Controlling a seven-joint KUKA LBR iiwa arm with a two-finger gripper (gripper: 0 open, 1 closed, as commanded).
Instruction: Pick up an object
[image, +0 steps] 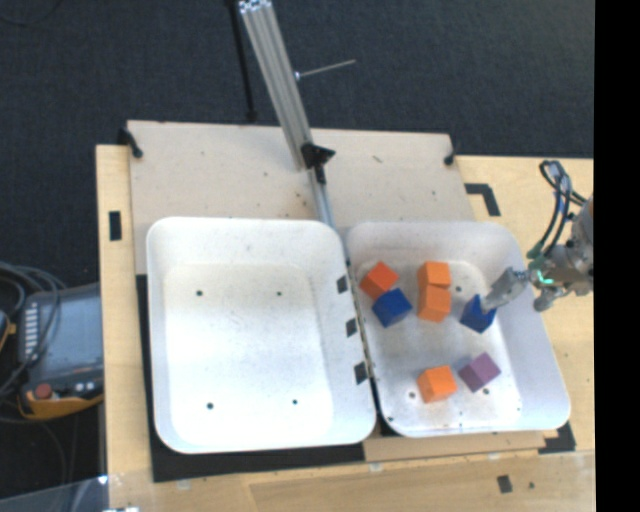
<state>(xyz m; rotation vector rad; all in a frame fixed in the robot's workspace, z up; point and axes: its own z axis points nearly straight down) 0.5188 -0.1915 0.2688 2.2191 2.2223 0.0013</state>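
The right bin (530, 390) holds several small blocks. An orange block (378, 279) and a blue block (392, 306) sit together near its left wall. A taller orange block (434, 290) stands in the middle. Lower down lie another orange block (436, 383) and a purple block (480, 371). A second blue block (478, 315) sits by the right side. My gripper (499, 296) reaches in from the right, low over the bin, with its tip right at the upper right edge of this blue block. Whether it grips the block is unclear.
The left bin (250, 335) lies beside the right one. A metal pole (285, 95) slants from the top of the view down to the gap between the bins. A grey device with cables (55, 345) sits off the bench at the left.
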